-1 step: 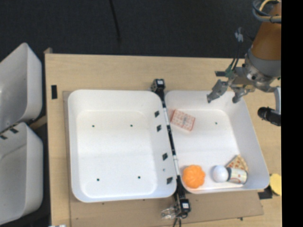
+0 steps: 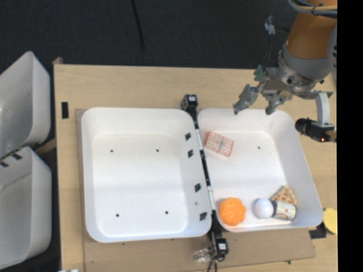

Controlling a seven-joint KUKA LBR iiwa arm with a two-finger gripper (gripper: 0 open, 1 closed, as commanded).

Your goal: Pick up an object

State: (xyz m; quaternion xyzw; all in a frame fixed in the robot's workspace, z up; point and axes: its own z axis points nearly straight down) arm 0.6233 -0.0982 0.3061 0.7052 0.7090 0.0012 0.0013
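My gripper (image 2: pixel 256 104) hangs over the far rim of the right bin (image 2: pixel 300 157), open, with nothing between its two spread fingers. Below it in that bin lies a small flat pink patterned packet (image 2: pixel 219 144), near the left wall. Along the near edge of the same bin sit an orange ball-like object (image 2: pixel 232 211), a white ball (image 2: pixel 262 208) and a tan patterned piece (image 2: pixel 283 199) beside a small cup-like item (image 2: pixel 285 211).
The left bin (image 2: pixel 136 171) lies beside the right one, joined by a black-clipped divider (image 2: pixel 199 163). White containers (image 2: pixel 20 146) stand at the far left of the bench. A yellow object (image 2: pixel 330 220) sits off the right bin's near corner.
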